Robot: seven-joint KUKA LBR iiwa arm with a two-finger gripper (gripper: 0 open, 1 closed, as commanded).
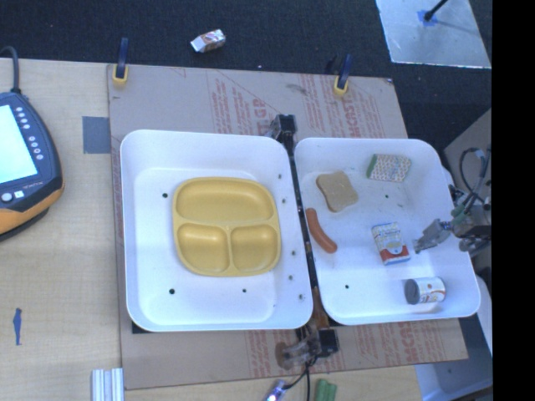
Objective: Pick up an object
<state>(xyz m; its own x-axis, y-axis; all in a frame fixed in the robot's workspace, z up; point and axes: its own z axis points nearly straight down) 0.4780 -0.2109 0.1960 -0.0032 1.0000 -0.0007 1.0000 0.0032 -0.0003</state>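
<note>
1. Since the task names no particular object, the small carton (390, 243) looks the likeliest target. It lies tilted in the right half of the right bin (359, 307), with bare floor around it.
2. Just to its right, the gripper (433, 236) reaches in over the bin's right rim, its tip pointing at the carton. Whether the two touch is too small to tell. Nothing shows in its grasp, and I cannot tell if it is released or clenched.
3. To do this step well, I would centre the gripper over the carton and turn it to match the carton's tilt. It should come straight down and close only across the narrower sides.
4. A can (425, 291) lies on its side near the front right corner, so a sideways nudge could set it rolling.
5. The sausage (320, 230), the slice of bread (337, 190) and the patterned sponge (389, 167) sit well apart from the carton.
6. The left bin (142, 224) bears a yellow divided plate (226, 224), which plays no part here.
</note>
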